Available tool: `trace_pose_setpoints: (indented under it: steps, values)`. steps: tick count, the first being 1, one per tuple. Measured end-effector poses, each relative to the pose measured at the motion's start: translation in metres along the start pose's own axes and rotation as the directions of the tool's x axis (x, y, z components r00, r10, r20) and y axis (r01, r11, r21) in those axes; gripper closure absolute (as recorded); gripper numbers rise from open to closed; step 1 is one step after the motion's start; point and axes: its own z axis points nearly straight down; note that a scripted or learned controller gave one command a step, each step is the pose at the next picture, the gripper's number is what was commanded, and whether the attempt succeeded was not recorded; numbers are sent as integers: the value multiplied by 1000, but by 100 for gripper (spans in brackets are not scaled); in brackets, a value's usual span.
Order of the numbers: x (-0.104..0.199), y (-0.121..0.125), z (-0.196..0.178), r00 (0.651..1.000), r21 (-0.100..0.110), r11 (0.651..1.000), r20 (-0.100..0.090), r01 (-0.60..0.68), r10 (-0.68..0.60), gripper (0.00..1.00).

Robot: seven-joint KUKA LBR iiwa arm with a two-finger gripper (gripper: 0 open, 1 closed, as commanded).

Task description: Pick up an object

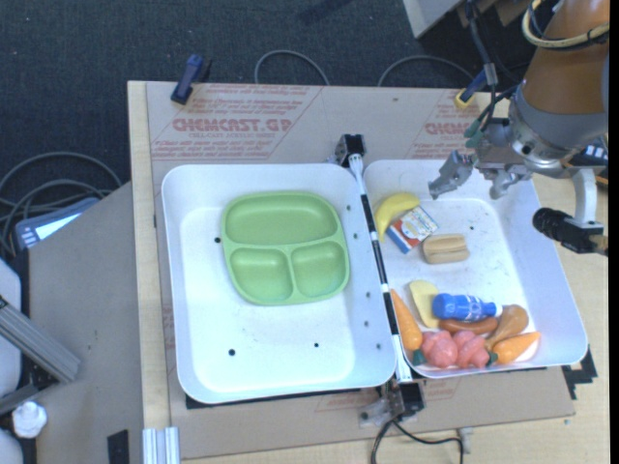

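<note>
Your pick has not happened yet, by the look of things. The gripper [476, 175] hangs in the upper right of the frame, over the far end of the right bin [542, 259], and its two grey fingers stand apart with nothing between them. Every candidate lies in that bin, untouched as far as you can see.

Just below the gripper sit a banana [395, 208], smooth and curved yellow, a small red-and-white packet [416, 226] that is flat and printed, and a tan bread roll [445, 249], matte and rounded. These three touch or nearly touch.

Lower right of the frame holds a tighter heap: a carrot [406, 323] along the bin's left wall, a pale yellow wedge [423, 301] like cheese, a blue bottle [464, 307] lying on its side, a brown sausage [503, 321], pink lumps [456, 348] and an orange piece [517, 345]. All look like glossy moulded plastic — likely slippery and rounded, so a pinch could squirt off.

The left bin [193, 288] carries a green tray [285, 246] with three compartments, flat and shallow — a poor target for two fingers.

What remains for you is the whole job: choose, descend, close, lift. The roll looks the easiest, being nearest and fairly free on its right side.
</note>
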Motion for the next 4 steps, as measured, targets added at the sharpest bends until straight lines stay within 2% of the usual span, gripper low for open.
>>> trace_pose_setpoints:
  steps: [1, 3, 4]
  values:
    - [4, -76, 65, 1000, 1, 1000, 0, -1, 1, 0]
    - [-4, -86, 165, 1000, 1, 1000, 0, -1, 1, 0]
    - [-4, -86, 155, 1000, -1, 1000, 1, -2, 2, 100]
